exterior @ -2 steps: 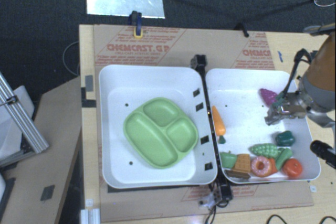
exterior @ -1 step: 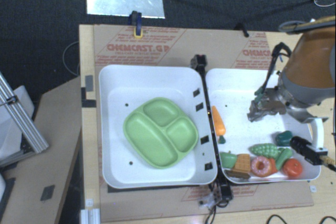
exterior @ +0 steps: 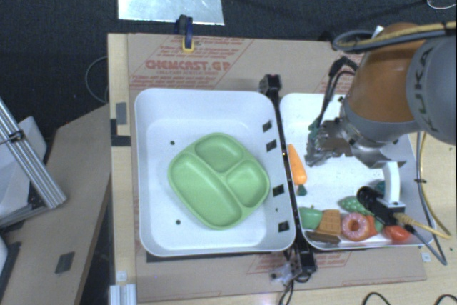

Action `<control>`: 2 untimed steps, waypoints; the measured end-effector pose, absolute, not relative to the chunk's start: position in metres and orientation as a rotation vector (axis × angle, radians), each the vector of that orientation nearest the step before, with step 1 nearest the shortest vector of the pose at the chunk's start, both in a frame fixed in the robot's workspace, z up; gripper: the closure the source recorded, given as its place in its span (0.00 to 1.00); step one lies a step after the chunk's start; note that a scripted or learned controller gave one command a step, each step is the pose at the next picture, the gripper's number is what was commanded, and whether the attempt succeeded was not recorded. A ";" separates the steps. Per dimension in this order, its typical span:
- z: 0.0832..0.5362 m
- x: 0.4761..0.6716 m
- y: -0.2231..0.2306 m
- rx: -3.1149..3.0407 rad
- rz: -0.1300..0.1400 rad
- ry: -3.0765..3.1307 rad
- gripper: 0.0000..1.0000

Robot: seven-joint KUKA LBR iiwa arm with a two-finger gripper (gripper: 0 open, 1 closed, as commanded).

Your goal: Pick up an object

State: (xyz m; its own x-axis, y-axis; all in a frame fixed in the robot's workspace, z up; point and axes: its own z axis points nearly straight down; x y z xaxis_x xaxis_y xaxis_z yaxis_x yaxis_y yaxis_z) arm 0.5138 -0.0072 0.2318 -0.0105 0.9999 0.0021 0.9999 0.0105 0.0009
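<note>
My gripper (exterior: pixel 319 151) hangs over the left half of the right bin (exterior: pixel 314 107), under the grey and orange wrist. An orange carrot (exterior: pixel 296 163) with a green top lies just left of it, against the bin's left wall. Along the bin's front edge lie a green vegetable (exterior: pixel 310 216), a brown waffle-like piece (exterior: pixel 330 223), a pink donut (exterior: pixel 355 226) and a small red item (exterior: pixel 397 231). Nothing shows between the gripper's tips.
The left bin (exterior: pixel 161 118) holds a light green divided plate (exterior: pixel 218 181). A black divider with clips (exterior: pixel 275 146) runs between the two bins. Another small green piece (exterior: pixel 351 203) lies behind the donut.
</note>
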 end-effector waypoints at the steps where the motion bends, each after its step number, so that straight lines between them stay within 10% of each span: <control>1: 0.217 0.509 0.040 -2.212 -0.002 -2.230 1.00; 2: 0.232 0.516 0.054 -2.216 -0.003 -2.228 1.00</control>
State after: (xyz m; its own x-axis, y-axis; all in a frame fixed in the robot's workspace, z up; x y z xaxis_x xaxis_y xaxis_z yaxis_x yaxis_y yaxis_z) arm 0.5156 0.0540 0.2315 -0.0058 1.0000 0.0007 1.0000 0.0058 0.0018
